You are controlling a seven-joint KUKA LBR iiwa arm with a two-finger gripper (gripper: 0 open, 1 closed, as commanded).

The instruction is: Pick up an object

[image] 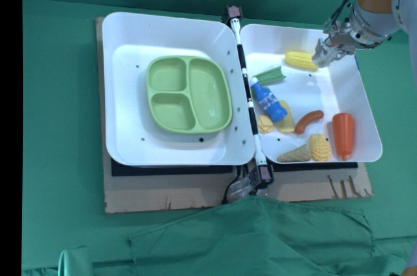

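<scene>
My gripper (324, 58) hangs over the back right of the right bin (365, 105), just right of a yellow corn cob (300, 60). Its tip nearly touches the cob's right end. The same bin holds a green leafy piece (270, 75), a blue bottle (268, 101), a yellow piece (285, 120), a small yellow item (264, 124), a brown sausage (309, 121), an orange carrot (343, 135), a second corn piece (320, 147) and a tan cone (294, 153).
A green three-compartment plate (189, 94) lies in the left bin (130, 40). A black and white divider bar (246, 86) runs between the bins. Green cloth (260, 235) covers the near edge of the bench.
</scene>
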